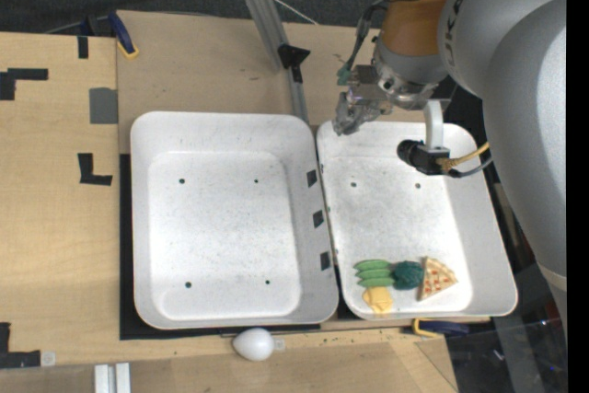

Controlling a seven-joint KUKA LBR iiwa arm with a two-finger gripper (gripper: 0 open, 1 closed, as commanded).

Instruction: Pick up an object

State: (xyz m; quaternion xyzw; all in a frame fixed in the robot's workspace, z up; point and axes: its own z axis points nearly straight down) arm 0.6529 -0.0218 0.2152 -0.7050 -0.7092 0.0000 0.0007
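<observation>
Overhead slanted view of the worktop with two shallow white bins. We see the left bin at the centre of the frame and the right bin beside it, their inner walls touching along a clipped seam. The arm enters from the upper right, its orange band above the wrist. The gripper hangs at the upper left corner of the right bin, close to its rim; nothing is visible between its fingertips, and at this size and angle we cannot tell whether the fingers stand wide or narrow.

The candidate objects lie clustered in the lower part of the right bin: a green ridged piece, a dark green lump, a yellow piece and a pizza-slice toy, all touching or just beside one another. A white egg-shaped object rests on the worktop below the left bin, outside both bins.

We judge the task to be at the approach step, with no object grasped yet. The next move calls for travel toward the lower frame, over the cluster, then a descent onto one piece. The tight grouping may make a clean single grasp awkward.

The arm's bulk cuts off the right bin's upper right corner. A dark fitting with a cable sits there, possibly part of the arm's own hardware.
</observation>
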